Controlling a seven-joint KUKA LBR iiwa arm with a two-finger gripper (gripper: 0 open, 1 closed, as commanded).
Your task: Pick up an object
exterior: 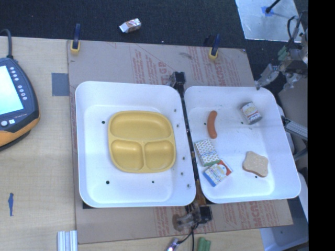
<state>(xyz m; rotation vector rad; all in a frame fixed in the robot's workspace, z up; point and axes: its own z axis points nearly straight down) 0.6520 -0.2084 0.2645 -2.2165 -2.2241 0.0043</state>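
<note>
Pendant [13, 106] sits far left on table [42, 192]. Left bin [89, 140]: yellow tray [141, 141]. Right bin [277, 187]: sausage [212, 124], can [250, 113], bread [255, 164], 2 cartons. Pincer [269, 75] at top-right edge, grip can't tell.

Wooden bench [36, 182] carries a brown board [157, 61], clamped at twelve o'clock. On the board: two white bins, left bin [91, 140] and right bin [277, 182], touching. A pendant [15, 101] rests at nine o'clock.
</note>
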